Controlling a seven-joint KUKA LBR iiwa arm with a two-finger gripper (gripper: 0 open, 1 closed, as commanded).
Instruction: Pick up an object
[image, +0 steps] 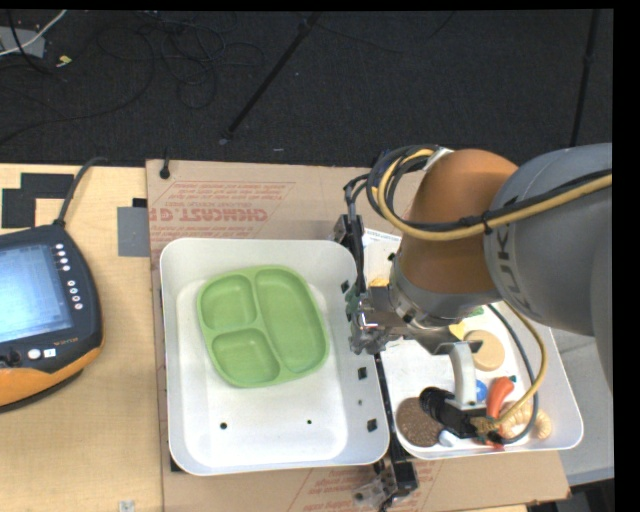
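The arm (470, 250) is hanging over the right bin (565, 425), its hand's state untellable, while toys (470, 405) are crowding that bin's near edge, so a grasp is risking slipping between them.

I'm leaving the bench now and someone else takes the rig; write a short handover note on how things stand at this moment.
Gripper: hidden below the grey arm with the orange band, which hangs over the right white bin; whether it is open or shut cannot be told.
Things: the green three-compartment plastic tray lies in the left white bin. The right bin holds a heap of small items at its near end: a brown round piece, a black handle-like object, an orange piece, a tan disc.
Done: no object seen held.
Left: grasp one object and lift it.
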